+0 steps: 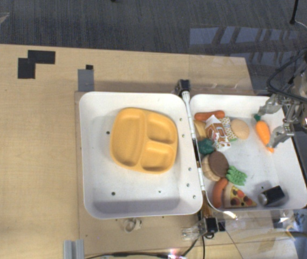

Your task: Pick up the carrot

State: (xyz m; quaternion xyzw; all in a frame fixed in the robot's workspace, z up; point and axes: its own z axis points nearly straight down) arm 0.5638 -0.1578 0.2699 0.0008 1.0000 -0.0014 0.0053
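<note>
The carrot (263, 133), orange with a green top, lies in the right bin (291, 169) near its far right side. My gripper (269, 127) reaches in from the right and sits right at the carrot. Its fingers stand open, one fingertip (263, 110) by the green top and the other near the pointed end. The carrot lies lengthwise between the two tips. I cannot tell whether the fingers touch it.
Toy foods crowd the right bin's left side: a sausage (210, 115), a snack packet (221, 131), a beige bun (240, 128), a brown cookie (217, 163), a pizza slice (237, 199). A black block (272, 195) sits front right. The left bin (96, 198) holds a yellow divided plate (144, 139).
</note>
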